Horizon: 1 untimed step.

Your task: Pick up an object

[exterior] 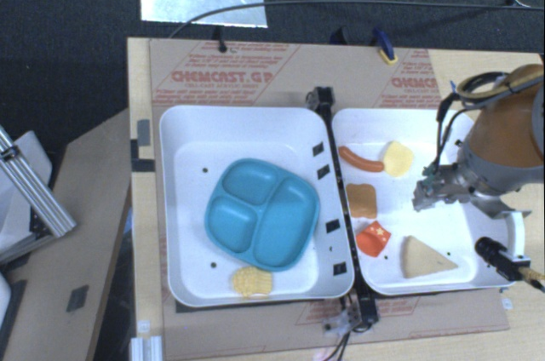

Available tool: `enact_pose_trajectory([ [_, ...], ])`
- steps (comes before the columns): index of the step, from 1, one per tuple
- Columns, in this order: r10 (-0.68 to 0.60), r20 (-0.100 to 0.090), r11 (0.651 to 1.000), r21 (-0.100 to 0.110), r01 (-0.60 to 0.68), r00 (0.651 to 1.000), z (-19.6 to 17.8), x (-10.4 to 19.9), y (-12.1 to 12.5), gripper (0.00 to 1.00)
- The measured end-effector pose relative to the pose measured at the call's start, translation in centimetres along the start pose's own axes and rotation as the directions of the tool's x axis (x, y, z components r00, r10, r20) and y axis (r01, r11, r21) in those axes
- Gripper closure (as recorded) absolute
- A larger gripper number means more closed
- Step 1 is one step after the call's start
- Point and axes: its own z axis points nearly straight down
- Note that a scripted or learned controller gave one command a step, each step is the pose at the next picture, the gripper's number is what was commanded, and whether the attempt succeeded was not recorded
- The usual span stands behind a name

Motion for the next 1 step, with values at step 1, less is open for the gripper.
enact_pose_trajectory([
  [1,0.0,0.0,1.0,0.0,0.0,1.0,-4.36,0.06,-0.05,1.0],
])
